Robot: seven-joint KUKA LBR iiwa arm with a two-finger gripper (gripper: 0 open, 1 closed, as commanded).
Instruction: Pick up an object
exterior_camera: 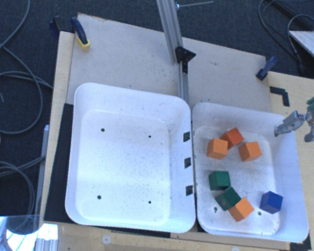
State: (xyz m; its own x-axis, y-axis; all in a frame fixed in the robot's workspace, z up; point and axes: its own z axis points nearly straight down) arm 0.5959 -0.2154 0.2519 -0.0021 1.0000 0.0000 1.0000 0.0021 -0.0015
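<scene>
The right bin (291, 173) holds several small blocks. Three orange cubes (218, 147) (233, 136) (250, 150) cluster near its far middle. Two green blocks (219, 180) (229, 198) lie nearer the front, with a fourth orange cube (242, 209) touching the second green one. A blue cube (271, 201) sits at the front right. My gripper (299, 128) hangs above the bin's far right edge, its two fingers spread apart with nothing between them. It is well clear of all the blocks.
The left bin (88, 111) lies beside the right one. A slanted metal rail (170, 21) runs from the top down to the gap between the bins. Blue clamps (80, 32) (265, 67) hold the bench's board. Cables lie on the dark floor around.
</scene>
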